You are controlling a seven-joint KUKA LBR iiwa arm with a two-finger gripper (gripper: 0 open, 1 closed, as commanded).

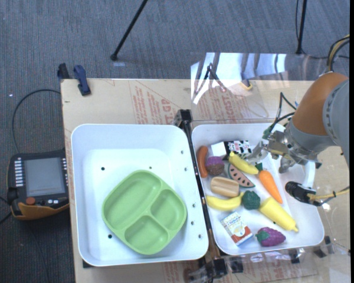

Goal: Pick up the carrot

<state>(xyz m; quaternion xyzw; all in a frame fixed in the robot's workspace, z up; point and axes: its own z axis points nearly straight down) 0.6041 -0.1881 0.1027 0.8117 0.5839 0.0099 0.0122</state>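
Note:
The carrot (269, 183) is orange with a green top and lies at a slant in the right bin (315, 232), between a yellow banana (243, 164) and the bin's right side. My gripper (271, 150) hangs just above the carrot's green end, at the bin's far right part. The grey arm with its orange band (317, 108) comes in from the right. The wrist hides the gripper's tips. Nothing shows as held.
The right bin also holds a watermelon slice (239, 175), a bun (225, 186), a second banana (224, 203), broccoli (251, 200), a yellow corn cob (277, 214), a carton (237, 227) and grapes (270, 236). A green divided plate (144, 211) lies in the left bin (82, 158).

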